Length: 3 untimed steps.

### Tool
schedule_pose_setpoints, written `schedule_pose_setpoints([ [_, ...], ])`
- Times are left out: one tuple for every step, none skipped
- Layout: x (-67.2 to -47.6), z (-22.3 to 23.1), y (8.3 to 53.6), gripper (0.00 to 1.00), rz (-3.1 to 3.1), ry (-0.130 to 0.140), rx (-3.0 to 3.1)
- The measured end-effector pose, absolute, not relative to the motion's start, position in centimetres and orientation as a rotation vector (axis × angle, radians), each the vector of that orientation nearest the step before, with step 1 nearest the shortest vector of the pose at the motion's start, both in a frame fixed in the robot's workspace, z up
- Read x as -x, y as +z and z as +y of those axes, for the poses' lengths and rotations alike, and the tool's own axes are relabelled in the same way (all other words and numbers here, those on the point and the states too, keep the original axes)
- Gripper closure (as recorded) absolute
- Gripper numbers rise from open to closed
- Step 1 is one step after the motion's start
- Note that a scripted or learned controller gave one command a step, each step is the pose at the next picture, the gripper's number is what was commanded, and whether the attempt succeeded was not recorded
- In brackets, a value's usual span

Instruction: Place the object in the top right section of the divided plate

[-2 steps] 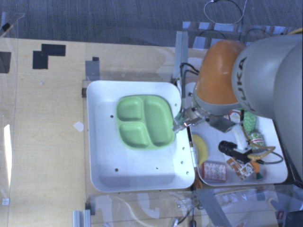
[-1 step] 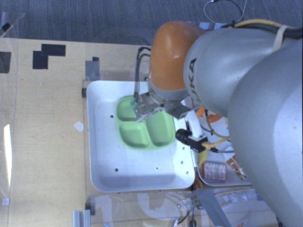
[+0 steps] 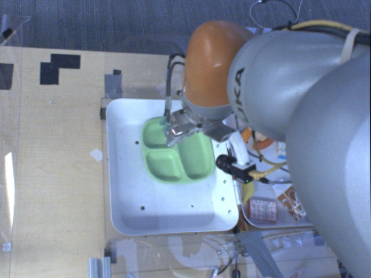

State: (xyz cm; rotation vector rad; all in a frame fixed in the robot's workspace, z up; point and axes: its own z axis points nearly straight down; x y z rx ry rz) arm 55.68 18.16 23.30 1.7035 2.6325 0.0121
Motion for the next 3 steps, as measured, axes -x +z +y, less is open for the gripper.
schedule_pose_setpoints([
  [-55.7,18.2,23.3,0.00,2.633,0.011,-1.703],
  [-55.8,18.3,24.4,1.00,2.638,0.017,-1.690],
  [-55.8,18.4,24.4,0.00,2.638,0.017,-1.689],
])
